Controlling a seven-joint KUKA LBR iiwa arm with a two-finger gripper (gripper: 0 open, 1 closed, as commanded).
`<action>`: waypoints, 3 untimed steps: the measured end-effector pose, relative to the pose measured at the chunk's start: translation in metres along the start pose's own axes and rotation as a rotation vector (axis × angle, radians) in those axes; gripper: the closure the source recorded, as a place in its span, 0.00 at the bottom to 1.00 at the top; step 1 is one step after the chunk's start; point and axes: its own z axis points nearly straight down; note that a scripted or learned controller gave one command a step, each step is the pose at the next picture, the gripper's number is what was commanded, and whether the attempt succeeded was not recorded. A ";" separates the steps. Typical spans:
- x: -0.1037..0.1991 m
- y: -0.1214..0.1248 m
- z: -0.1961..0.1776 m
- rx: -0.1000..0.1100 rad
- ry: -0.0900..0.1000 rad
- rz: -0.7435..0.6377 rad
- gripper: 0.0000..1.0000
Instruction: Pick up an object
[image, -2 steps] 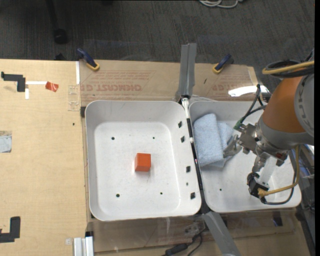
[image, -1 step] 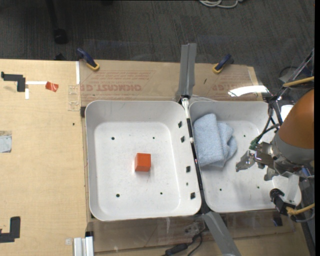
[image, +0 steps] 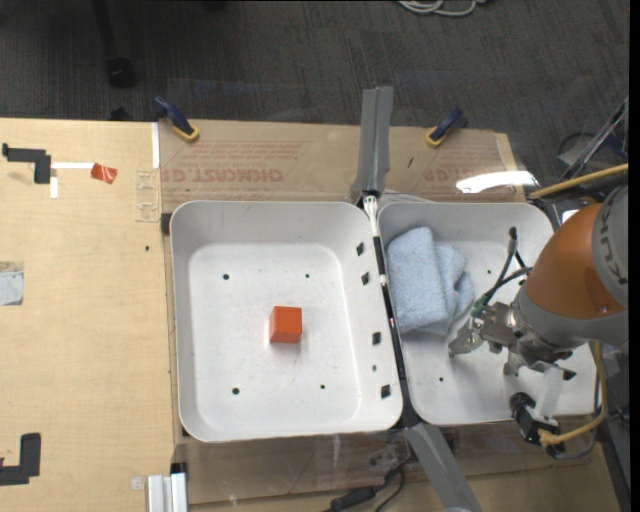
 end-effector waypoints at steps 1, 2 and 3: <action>0.050 -0.018 -0.100 -0.001 -0.001 0.339 0.00; 0.026 -0.010 0.000 0.000 0.000 0.268 0.00; 0.025 -0.009 0.000 0.000 0.000 0.278 0.00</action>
